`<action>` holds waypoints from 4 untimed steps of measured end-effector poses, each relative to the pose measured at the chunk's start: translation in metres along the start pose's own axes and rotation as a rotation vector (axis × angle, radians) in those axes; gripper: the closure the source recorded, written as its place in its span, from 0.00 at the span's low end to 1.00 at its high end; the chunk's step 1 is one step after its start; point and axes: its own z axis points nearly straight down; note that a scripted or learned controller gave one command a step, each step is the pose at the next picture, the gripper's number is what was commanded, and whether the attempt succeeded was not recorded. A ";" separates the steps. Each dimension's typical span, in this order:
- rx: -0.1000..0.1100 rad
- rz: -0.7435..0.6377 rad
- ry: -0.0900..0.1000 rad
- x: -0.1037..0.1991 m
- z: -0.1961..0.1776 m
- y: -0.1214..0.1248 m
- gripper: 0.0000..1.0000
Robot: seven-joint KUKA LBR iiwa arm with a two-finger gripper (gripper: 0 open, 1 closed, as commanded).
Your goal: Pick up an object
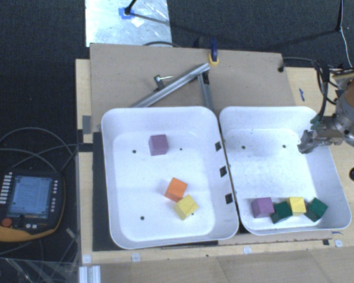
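The left bin [115, 175] holds a purple cube [158, 144] toward its back, with an orange cube [176, 188] and a yellow cube [186, 207] touching each other near the front. Along the right bin's [265, 122] front wall sit a purple cube [262, 207], a dark green cube [280, 211], a yellow cube [297, 205] and a green cube [316, 209]. My gripper [307, 141] hangs over the right bin's right side, well behind that row of cubes. Nothing is seen in it.
A metal bar [171, 86] lies on the brown board behind the bins. A teach pendant [25, 205] with cables rests on the floor to the left. The arm's wrist [349, 114] and its cables come in from the right edge.
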 end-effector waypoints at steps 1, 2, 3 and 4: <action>0.003 -0.006 0.003 0.046 -0.009 -0.003 1.00; 0.003 -0.006 0.004 0.094 -0.017 -0.005 1.00; 0.004 -0.007 0.004 0.145 -0.021 0.004 1.00; 0.004 -0.008 0.005 0.197 -0.025 -0.004 1.00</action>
